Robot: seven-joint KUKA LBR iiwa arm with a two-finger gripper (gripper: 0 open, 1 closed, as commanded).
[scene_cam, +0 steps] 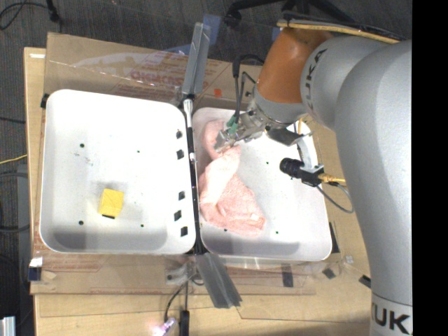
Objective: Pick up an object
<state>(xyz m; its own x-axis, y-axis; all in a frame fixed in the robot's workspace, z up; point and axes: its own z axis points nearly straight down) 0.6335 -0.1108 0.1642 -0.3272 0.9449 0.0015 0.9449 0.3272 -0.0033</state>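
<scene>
Camera view: claw (229, 133) is low in the right bin (308, 240), approx. 11 o'clock of it, at the top edge of the pink cloth (227, 191). Whether it is open or grips cloth, I cannot tell. Risk: a thin fold slips out when lifting. Yellow block (111, 203) lies in the left bin (63, 117), approx. 7 o'clock.

Block (111, 203) in left bin (63, 117); cloth (227, 194) in right bin (301, 215), hand (231, 133) above cloth.

Two white bins (63, 110) on cardboard (105, 58)
</scene>
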